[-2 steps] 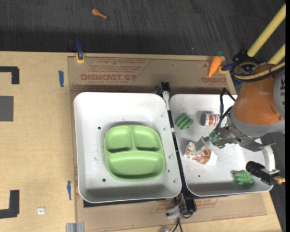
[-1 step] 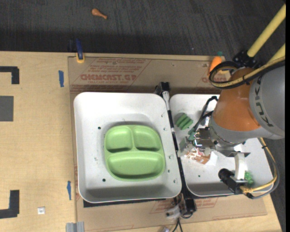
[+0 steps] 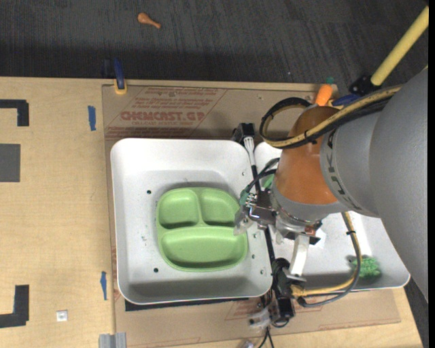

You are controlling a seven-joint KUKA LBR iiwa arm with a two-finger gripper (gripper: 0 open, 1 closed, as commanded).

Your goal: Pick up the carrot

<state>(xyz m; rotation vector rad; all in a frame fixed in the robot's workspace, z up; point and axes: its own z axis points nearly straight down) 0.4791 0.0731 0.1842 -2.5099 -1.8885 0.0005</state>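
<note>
**Desk:** What lies at the left of the bench?

**Arm:** Seen from above: black tape marks (image 3: pixel 15 112) on the bare wooden bench (image 3: pixel 54 204), with the dark carpet (image 3: pixel 238 34) beyond its far edge. On that carpet, well apart from both bins, lies a small carrot-shaped orange piece (image 3: pixel 147 20). It is too small for me to say more.

**Desk:** And moving in from there?

**Arm:** A blue clamp (image 3: pixel 119 71) sits at the far corner of a cardboard sheet (image 3: pixel 163 109) printed in red. The left bin (image 3: pixel 132 177) rests on that sheet. A green divided plate (image 3: pixel 200 230) lies flat in it, with two small compartments on the far side and one long one on the near side.

**Desk:** Where is your claw?

**Arm:** My gripper (image 3: pixel 253 216) hangs at the plate's right edge, over the strip where the two bins meet. From this height I cannot tell whether it is open or closed, and nothing can be made out in it. Black cables (image 3: pixel 272 258) run along that same strip.

**Desk:** And to the right?

**Arm:** My orange band (image 3: pixel 306 170) and grey body (image 3: pixel 380 156) cover most of the right bin (image 3: pixel 340 268). A small green object (image 3: pixel 368 266) lies near that bin's right corner. A yellow rod (image 3: pixel 404 41) slants across the top right corner.
</note>
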